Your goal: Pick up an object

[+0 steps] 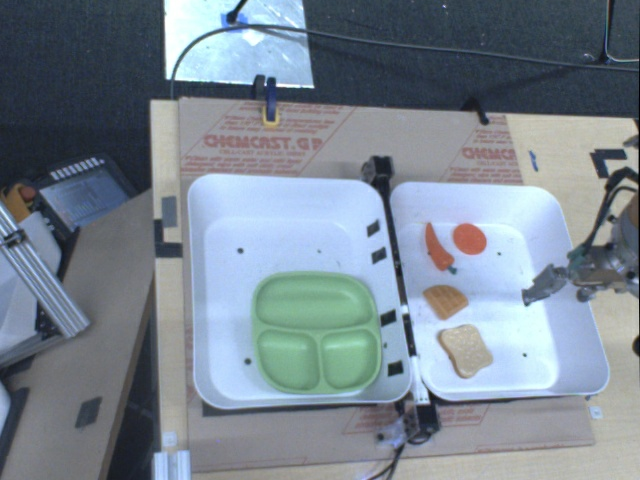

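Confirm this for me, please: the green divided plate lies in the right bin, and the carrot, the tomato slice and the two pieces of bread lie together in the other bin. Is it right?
Not quite. The camera view shows the green divided plate in the left bin, not the right one. The carrot, the tomato slice and the two pieces of bread do lie together in the other bin, the right bin.

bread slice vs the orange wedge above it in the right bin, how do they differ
The bread slice is pale tan and larger; the orange wedge is deeper orange-brown and smaller. The slice lies nearer the bin's front edge, the wedge closer to the carrot. Both lie flat in the right bin, untouched.
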`<state>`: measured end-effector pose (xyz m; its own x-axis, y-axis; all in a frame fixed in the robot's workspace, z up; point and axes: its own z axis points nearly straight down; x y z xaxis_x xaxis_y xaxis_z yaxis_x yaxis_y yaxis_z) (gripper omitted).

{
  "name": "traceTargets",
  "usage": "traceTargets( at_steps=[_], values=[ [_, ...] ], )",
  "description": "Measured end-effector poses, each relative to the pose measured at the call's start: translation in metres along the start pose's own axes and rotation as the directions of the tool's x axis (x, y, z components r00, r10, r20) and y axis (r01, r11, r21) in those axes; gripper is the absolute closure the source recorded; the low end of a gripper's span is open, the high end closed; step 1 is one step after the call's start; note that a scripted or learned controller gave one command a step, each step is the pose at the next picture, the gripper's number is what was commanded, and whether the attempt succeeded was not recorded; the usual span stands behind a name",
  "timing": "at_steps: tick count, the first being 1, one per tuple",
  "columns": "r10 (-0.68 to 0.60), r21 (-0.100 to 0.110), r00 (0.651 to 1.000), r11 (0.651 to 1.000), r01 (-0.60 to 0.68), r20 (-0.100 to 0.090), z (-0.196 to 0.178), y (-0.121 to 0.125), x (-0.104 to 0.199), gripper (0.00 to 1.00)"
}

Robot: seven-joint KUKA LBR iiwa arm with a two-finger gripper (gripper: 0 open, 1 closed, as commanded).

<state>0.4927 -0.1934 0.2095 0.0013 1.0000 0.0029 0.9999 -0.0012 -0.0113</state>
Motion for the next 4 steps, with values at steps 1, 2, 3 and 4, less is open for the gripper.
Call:
traceTargets(
  at_steps=[1, 2, 3, 4],
  values=[
    [-0.004, -0.013, 1.000, 1.000, 0.004, 0.004, -0.006, 0.003, 0.001, 0.00],
    [-0.003, -0.010, 1.000, 1.000, 0.003, 0.002, 0.051, 0.012, 0.004, 0.00],
    [-0.003, -0.010, 1.000, 1.000, 0.003, 0.002, 0.111, 0.009, 0.006, 0.00],
    [-0.002, -0.011, 1.000, 1.000, 0.002, 0.002, 0.125, 0.010, 0.007, 0.00]
  ],
)
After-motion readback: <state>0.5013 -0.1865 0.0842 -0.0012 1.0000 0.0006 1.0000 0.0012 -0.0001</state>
